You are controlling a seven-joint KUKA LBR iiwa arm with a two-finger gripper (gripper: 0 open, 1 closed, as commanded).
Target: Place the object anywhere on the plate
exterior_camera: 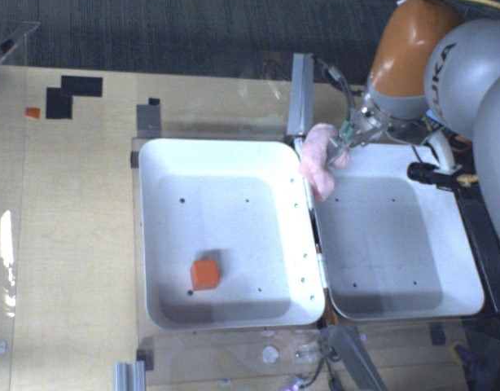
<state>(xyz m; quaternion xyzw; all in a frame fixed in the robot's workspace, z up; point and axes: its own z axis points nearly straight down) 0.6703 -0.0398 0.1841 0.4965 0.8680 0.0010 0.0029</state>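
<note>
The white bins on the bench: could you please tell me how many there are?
2. The left bin holds an orange block; the right bin sits beside it, with a pink cloth over their shared corner.

Two shallow white bins side by side on the desk (71, 243). Left bin (225, 177): one small orange block (205, 274) on the floor toward the near left corner. Grey arm (470, 72) with orange band enters from the right, reaching over the far left corner of the right bin (405, 251). Claw (344, 143) sits at that corner, a pink cloth-like object (318, 164) pinched at its tip and hanging down across the divide between the bins. Black and orange marks (67, 96) on the desk, far left.
</note>
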